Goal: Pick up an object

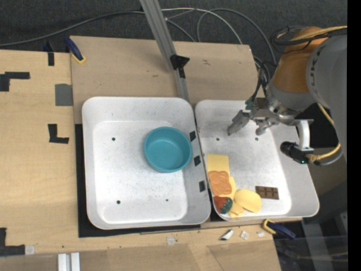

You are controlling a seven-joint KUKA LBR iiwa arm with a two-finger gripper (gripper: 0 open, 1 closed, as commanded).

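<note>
My gripper (248,127) hangs over the upper part of the right bin (293,176), open, with nothing between its two dark fingers (234,125). Below it, along the bin's left side, lie a pale yellow slab (218,162), an orange piece (220,182) and a small red and teal item (224,204). A rounded yellow object (247,201) and a brown chocolate bar (267,193) rest near the bin's front edge. A blue bowl (167,149) stands upright in the left bin (107,168).
A slanted metal pole (163,35) rises behind the bins, and cables trail across the back of the bench. The arm's grey body and orange band (296,72) fill the upper right. Small clips lie in front of the right bin.
</note>
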